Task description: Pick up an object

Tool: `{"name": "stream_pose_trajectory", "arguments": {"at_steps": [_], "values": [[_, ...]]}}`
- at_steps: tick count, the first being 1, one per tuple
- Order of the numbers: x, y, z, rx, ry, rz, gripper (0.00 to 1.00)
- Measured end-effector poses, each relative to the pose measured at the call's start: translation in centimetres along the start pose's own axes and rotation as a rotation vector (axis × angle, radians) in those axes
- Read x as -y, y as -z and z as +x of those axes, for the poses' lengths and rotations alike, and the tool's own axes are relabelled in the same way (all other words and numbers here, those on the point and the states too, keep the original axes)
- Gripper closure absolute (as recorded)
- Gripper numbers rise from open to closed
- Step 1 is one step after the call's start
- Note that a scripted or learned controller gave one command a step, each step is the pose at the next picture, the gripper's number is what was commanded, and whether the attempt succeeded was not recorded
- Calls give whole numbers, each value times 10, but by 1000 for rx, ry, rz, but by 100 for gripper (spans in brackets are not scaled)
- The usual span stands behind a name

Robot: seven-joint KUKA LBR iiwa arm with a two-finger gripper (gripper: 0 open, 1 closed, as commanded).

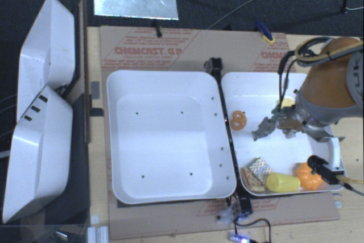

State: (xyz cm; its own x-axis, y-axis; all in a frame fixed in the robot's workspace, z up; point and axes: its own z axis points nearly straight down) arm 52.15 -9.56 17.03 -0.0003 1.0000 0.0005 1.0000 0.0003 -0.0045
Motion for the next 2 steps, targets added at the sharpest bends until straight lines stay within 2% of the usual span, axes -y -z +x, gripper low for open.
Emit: {"name": "stream_pose_trajectory", "arguments": {"at_steps": [2], "values": [[4,-88,-4,0,0,-2,0]]}}
